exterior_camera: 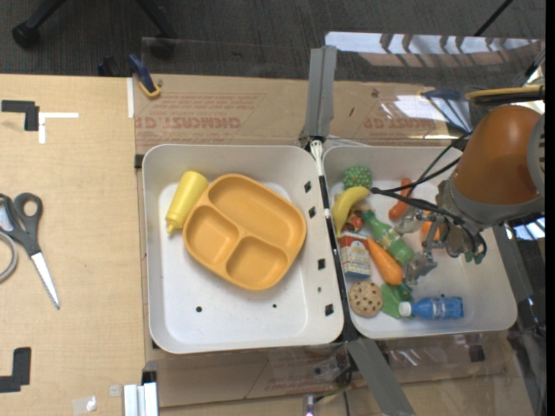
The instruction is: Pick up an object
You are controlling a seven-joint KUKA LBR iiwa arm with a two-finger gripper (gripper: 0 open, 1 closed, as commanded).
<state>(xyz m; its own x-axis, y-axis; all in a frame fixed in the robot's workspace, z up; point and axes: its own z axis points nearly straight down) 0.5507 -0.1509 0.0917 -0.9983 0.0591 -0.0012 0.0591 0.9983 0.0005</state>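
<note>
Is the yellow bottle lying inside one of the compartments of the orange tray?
No, the yellow bottle lies on the floor of the left bin, against the outer left edge of the orange tray.

Scissors (30, 241) on the wooden bench (69, 319), left of the white bins (173, 319).

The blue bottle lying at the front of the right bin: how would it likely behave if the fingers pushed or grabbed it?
The blue bottle lies on its side and looks round, so a push would probably roll it. Its smooth, plastic-looking surface may slip in a grasp. It looks small and toy-like, so probably light.
</note>
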